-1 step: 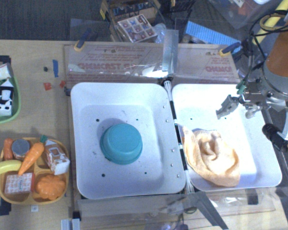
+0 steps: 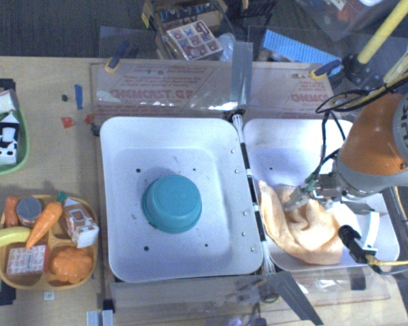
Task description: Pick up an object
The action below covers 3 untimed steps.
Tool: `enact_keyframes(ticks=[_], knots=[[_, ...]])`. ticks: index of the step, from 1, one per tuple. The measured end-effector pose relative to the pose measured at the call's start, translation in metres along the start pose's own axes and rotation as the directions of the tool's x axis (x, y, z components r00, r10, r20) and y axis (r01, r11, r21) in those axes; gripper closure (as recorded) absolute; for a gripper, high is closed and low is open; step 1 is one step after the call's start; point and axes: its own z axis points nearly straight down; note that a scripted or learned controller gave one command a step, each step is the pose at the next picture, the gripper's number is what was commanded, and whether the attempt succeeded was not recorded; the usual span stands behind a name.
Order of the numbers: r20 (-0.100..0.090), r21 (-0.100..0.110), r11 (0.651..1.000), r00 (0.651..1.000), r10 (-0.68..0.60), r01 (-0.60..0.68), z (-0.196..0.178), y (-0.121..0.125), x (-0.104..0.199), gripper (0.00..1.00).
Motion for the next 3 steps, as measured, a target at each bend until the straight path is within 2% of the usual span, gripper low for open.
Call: enact_keyframes(ticks=[1, 2, 3], knots=[[0.007, -0.014, 0.981, 0.981, -0.194, 0.194, 0.0209, -0.0201, 0.0177, 0.00], [0.005, -0.015, 0.982, 0.982, -0.190, 0.190, 0.0122, -0.0201, 0.0167, 1.00], [0.005, -0.015, 0.982, 0.982, -0.189, 0.190, 0.0122, -0.0202, 0.0166, 0.00]])
